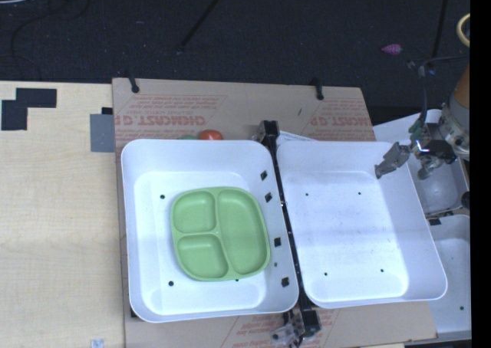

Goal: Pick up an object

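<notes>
A light green plate (220, 232) with three compartments lies flat in the middle of the left white bin (146, 178). My gripper (403, 170) hangs over the upper right corner of the right white bin (360, 262), far from the plate. Its two fingers (390, 160) are spread apart and open, with nothing between them.
A small orange-red round object (209, 136) sits on the cardboard sheet (230, 109) just behind the left bin's back rim. A black clamp strip (280, 216) joins the two bins. The light wooden bench (54, 208) stretches to the left.
</notes>
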### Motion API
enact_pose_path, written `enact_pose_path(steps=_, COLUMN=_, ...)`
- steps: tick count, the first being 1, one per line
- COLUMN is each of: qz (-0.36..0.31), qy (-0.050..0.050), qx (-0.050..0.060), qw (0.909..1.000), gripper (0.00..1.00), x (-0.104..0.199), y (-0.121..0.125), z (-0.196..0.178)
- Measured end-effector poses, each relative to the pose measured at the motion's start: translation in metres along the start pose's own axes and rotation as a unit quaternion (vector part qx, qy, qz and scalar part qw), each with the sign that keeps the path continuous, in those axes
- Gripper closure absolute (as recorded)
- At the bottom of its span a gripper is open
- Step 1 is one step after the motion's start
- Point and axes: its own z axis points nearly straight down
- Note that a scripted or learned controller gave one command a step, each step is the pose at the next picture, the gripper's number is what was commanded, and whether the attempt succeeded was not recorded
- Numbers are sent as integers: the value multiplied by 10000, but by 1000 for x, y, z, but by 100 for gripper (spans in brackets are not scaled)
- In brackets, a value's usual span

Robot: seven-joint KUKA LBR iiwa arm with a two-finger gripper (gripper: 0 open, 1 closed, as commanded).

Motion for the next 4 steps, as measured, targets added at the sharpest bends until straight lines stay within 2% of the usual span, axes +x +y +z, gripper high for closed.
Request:
enact_pose_path(steps=1, qz=-12, qy=-12, qx=-57, qw=10000, gripper=0, x=0, y=2, z=-7)
enact_pose_path(steps=2, qz=-11, qy=-9, qx=-40, qw=10000, gripper=0, x=2, y=5, z=36)
enact_pose_path(steps=3, qz=-11, qy=-3, qx=-29, qw=10000, gripper=0, x=3, y=6, z=101)
enact_pose_path(steps=4, qz=-6, qy=-7, qx=-35, qw=10000, gripper=0, x=-5, y=9, z=151)
